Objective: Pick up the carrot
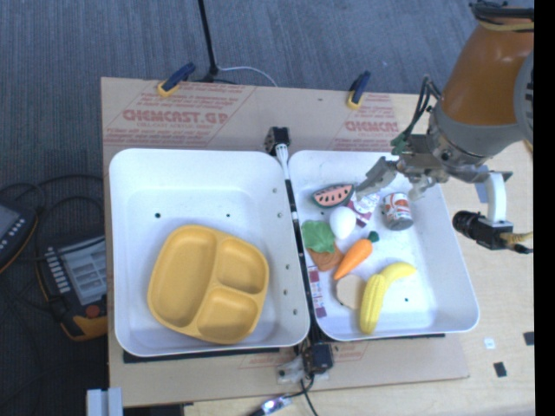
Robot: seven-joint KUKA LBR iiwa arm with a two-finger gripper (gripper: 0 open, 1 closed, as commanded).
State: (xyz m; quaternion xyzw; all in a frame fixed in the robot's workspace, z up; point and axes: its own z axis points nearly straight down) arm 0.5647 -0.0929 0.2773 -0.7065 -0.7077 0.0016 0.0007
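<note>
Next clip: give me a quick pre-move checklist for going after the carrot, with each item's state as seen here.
1. Carrot in view in the right bin: ok.
2. Carrot top unobstructed: ok.
3. Room beside it: not ok; egg, lettuce and corn crowd it.
4. Pincer above the carrot: not ok; it hangs further back, near the can.
5. Pincer free of load: cannot tell.
6. Tray out of the way in the left bin: ok.
</note>
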